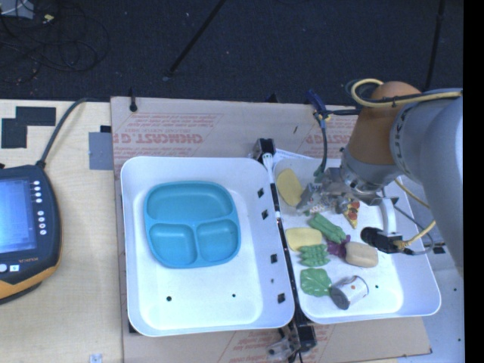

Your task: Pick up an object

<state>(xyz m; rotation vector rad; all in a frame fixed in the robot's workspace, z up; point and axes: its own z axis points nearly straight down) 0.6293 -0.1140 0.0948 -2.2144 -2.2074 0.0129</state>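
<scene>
Hanging low over the upper middle of the right bin (423,297), the gripper (330,197) has the green pod-shaped toy (326,226) just below it toward the bin's near side, its long axis running diagonally among the clustered toys.

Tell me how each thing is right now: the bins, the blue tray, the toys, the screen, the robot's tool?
Left bin: holds just the tray.
Tray: lying flat, right way up, nothing in its sections.
Right bin: toys piled in it.
Yellow toy: lying near the divider, untouched.
Green toy: lying at the front, untouched.
Cup: tipped on its side.
Tool: low over the toys; grip unclear.
Screen: lit.
</scene>
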